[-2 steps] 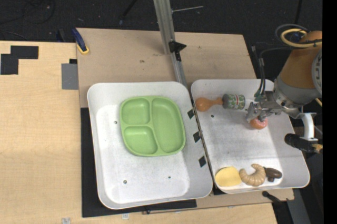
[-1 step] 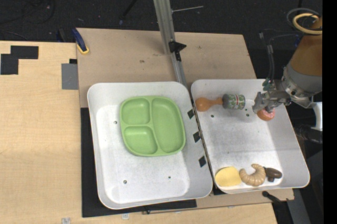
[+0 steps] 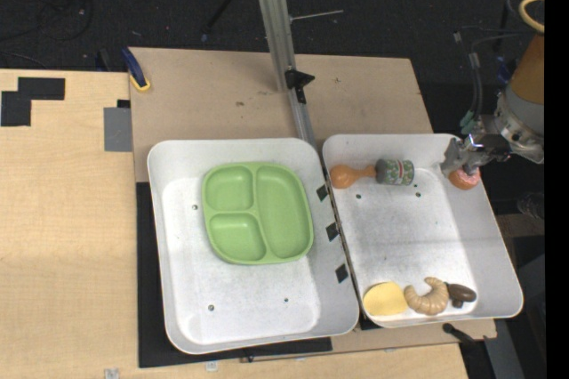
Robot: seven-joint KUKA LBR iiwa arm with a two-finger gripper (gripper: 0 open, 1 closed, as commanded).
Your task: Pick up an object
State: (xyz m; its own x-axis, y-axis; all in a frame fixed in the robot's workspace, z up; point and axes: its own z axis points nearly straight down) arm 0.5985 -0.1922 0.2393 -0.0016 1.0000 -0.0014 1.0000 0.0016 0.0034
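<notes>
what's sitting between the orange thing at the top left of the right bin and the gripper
In the camera view, a small dark green can lies on its side between the orange object and the gripper, close to the orange object; bare bin floor follows toward the gripper.

Even overhead light brightens the white bins [image 3: 178, 297]; dark, dim surroundings; soft shadows; focus slightly soft throughout.

No text, label, brand, number or sign can be read anywhere. The small green bottle [image 3: 395, 171] lying in the right bin [image 3: 498, 257] has a pale band around it, but whatever is printed there is too small and blurred to make out.
</notes>
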